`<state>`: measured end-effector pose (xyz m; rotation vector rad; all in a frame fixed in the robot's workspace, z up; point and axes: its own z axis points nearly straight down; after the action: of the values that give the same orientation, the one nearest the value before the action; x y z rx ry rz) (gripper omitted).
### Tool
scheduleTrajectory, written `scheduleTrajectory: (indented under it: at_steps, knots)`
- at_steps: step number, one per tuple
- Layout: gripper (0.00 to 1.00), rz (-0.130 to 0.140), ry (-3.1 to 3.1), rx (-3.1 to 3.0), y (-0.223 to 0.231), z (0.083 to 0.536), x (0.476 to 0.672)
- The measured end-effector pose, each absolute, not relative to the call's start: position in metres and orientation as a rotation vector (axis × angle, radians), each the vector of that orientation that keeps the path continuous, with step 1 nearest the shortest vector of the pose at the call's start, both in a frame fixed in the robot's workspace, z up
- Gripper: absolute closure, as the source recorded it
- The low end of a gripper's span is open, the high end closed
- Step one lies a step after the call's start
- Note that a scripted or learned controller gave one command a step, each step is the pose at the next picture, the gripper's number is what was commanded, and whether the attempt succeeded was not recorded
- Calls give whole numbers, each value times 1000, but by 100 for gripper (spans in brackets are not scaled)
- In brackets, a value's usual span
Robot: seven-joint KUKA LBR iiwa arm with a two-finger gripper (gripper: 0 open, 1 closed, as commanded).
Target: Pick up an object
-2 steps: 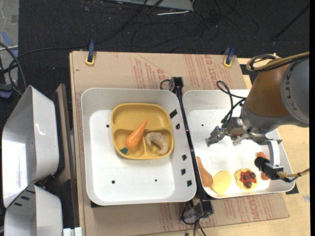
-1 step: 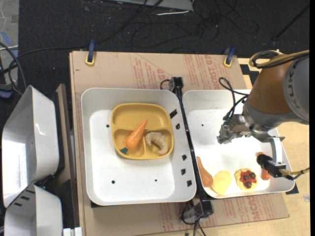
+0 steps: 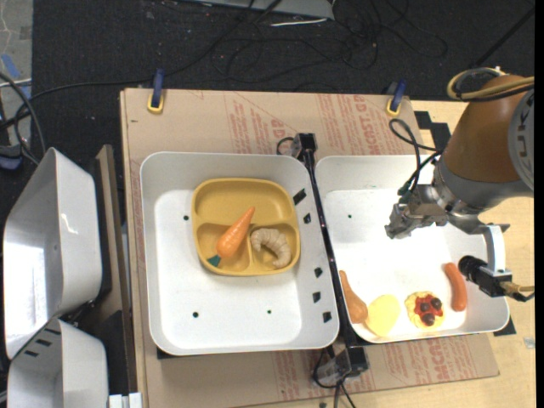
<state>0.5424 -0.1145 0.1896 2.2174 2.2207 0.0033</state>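
Over the right bin (image 3: 357,177), toward its right edge and about midway between its far and near rims, hangs the gripper (image 3: 401,225), carried by the grey arm (image 3: 484,147) with its orange band that reaches in from the right; whether it is open or closed cannot be told from this slant, and nothing shows in its grasp. The bin floor directly below it is bare white. Along the near rim of the same bin lie the loose things: an orange sausage-shaped piece (image 3: 457,286) near the right edge, a small round tart with dark and red berries (image 3: 425,308) just left of it, a pale yellow disc (image 3: 383,312) beside that, and a slim orange piece (image 3: 353,297) touching the disc, close to the near left corner. All of them are apart from the gripper. In the left bin (image 3: 170,313) a yellow divided plate (image 3: 242,194) sits in the middle. A toy carrot (image 3: 235,234) lies slanted across the plate's divider, and a pale curled shrimp (image 3: 272,245) rests in the plate's near right compartment, just beside the carrot.
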Motion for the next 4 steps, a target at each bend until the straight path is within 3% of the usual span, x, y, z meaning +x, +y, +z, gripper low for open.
scheduleTrajectory:
  at_steps: [1,2,4]
  knots:
    - [100,5,2220,2214,-118,252,541]
    - [100,1,2223,2217,-118,261,541]
    - [100,1,2229,2213,-15,250,584]
